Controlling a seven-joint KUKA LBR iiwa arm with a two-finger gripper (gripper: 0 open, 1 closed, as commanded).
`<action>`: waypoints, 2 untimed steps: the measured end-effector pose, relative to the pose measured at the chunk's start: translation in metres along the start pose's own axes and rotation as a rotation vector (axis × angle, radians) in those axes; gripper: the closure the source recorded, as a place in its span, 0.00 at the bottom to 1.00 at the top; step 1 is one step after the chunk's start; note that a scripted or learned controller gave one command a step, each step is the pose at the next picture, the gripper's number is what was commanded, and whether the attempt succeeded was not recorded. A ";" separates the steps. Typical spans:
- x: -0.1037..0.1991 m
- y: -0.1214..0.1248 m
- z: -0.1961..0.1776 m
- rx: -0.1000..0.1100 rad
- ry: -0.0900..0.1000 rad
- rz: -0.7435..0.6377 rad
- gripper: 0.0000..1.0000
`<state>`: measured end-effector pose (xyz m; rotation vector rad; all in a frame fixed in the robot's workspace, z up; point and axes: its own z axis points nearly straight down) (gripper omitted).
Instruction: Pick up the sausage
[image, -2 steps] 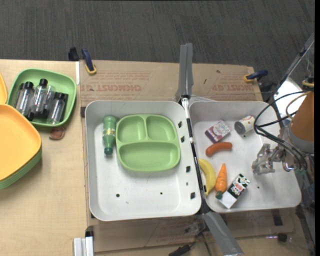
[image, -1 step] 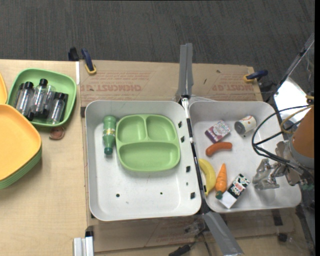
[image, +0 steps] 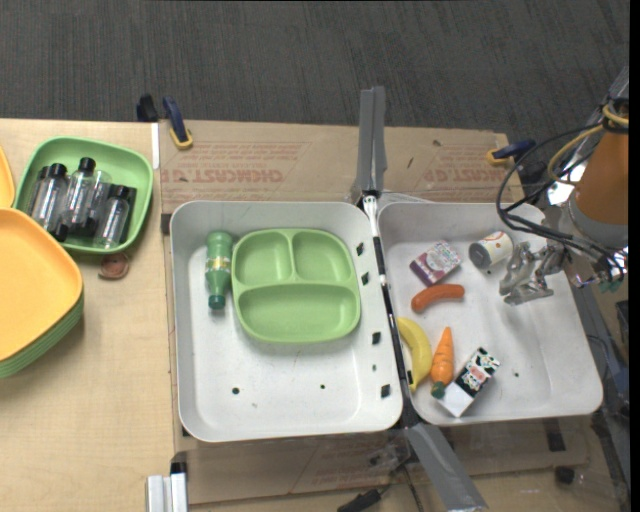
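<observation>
Your gripper (image: 524, 283) hovers in the right bin (image: 560, 390), fingers slightly parted and empty; one sausage (image: 438, 296) lies apart to its left, above one banana (image: 415, 349) and one carrot (image: 441, 354).

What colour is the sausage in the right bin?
The sausage is orange-red, seen best in the overhead camera view, lying in the right bin.

Two white bins (image: 190, 330), one sausage (image: 438, 296), one banana (image: 415, 350), one carrot (image: 441, 356), one green bottle (image: 218, 268).
</observation>
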<state>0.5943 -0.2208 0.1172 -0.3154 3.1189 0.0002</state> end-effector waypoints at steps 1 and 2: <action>0.048 0.010 0.018 -0.001 0.003 0.021 1.00; 0.091 0.022 0.025 -0.002 0.005 -0.197 1.00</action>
